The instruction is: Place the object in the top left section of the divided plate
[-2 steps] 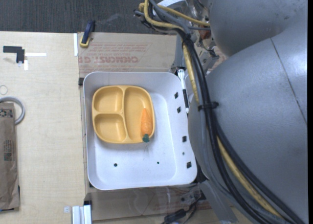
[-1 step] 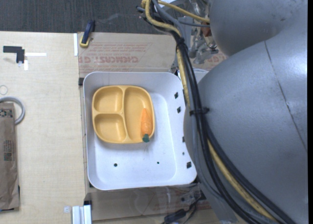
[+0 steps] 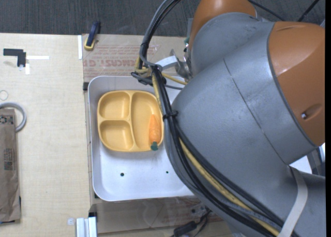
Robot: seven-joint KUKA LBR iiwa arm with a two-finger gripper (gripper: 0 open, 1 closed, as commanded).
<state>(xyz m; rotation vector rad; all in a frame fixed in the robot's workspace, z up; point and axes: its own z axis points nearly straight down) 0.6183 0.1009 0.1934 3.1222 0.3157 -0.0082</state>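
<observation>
One grey arm point(image 3: 248, 127) is filling the near right of the view, its bulk stretching from the lower right corner up toward the top centre, with orange caps at the upper right and at the top. A bundle of black and yellow cables point(image 3: 173, 127) is running along its left flank. The gripper itself is sitting hidden behind the arm, so whether it is wide or narrow I cannot tell.

One white bin point(image 3: 129, 179) is lying left of the arm, its right part covered by the arm. One yellow divided plate point(image 3: 116, 132) with three sections is resting in the bin's upper half. One orange carrot point(image 3: 154, 130) is lying in the plate's long right section, green tip pointing toward the viewer. Both left sections are standing bare, and open bin floor is stretching below the plate.
</observation>
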